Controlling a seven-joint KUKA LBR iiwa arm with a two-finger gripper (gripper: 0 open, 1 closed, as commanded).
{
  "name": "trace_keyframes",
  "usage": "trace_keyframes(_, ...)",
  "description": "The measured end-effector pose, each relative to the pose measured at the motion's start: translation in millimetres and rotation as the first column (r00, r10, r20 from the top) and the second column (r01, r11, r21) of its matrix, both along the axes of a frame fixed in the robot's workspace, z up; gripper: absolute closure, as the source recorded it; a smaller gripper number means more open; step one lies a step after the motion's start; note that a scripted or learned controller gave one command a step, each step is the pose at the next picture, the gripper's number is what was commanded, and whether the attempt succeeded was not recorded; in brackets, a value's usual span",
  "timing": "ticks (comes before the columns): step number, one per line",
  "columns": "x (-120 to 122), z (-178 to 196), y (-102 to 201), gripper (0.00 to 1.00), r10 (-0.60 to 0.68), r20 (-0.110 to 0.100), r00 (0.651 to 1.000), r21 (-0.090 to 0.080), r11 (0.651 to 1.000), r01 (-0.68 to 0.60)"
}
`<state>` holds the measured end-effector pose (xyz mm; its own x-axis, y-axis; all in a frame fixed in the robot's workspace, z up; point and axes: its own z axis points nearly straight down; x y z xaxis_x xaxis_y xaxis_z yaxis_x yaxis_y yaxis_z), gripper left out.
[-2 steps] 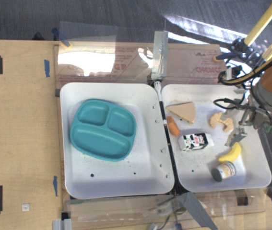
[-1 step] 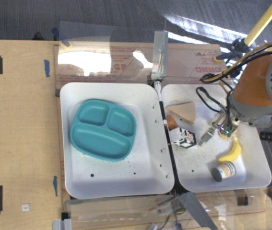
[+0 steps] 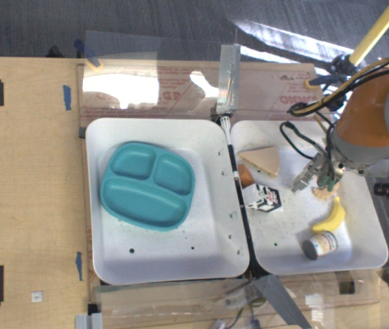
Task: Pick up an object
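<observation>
Camera view: pick not yet made.
You see the gripper point(image 3: 315, 178) low over the right bin point(image 3: 369, 252); its grasp you cannot tell. The banana point(image 3: 333, 217) lies just beside, unlifted.

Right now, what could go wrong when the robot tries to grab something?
1. The banana and the small can lie close together, so a grab for one may bump the other.
2. The gripper hangs above the right bin, beside the banana's top, not over it, so closing there could catch nothing.
</observation>
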<state>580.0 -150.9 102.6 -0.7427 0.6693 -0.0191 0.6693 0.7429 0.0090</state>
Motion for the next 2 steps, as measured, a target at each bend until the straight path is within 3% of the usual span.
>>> trace_keyframes(1, 11.1, -13.4, 42.2, 1.0, -0.641, -0.011, 0.767, 0.01, 0.767, 0.641)
trace_keyframes(2, 21.7, 84.7, 98.6, 1.0, -0.848, -0.017, 0.53, 0.011, 0.529, 0.848)
